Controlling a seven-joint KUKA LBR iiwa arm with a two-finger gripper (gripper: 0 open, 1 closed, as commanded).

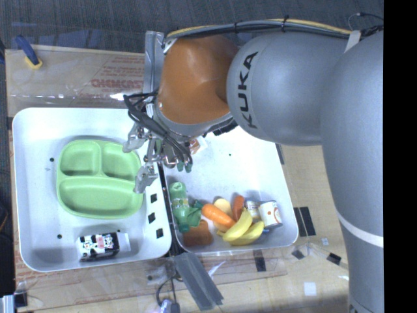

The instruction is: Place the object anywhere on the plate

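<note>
Below and right of the gripper (155, 165), whose grip I cannot tell, the right bin (273, 175) holds a banana (242, 229), carrot (217, 214) and can (268, 212), likely light, smooth plastic best pinched mid-body, while the green plate (98, 178) lies just left in the left bin (32, 175).

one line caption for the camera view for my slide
KUKA arm's gripper hangs near the right edge of a green divided plate in the left bin, toy food piled in the right bin.
</note>
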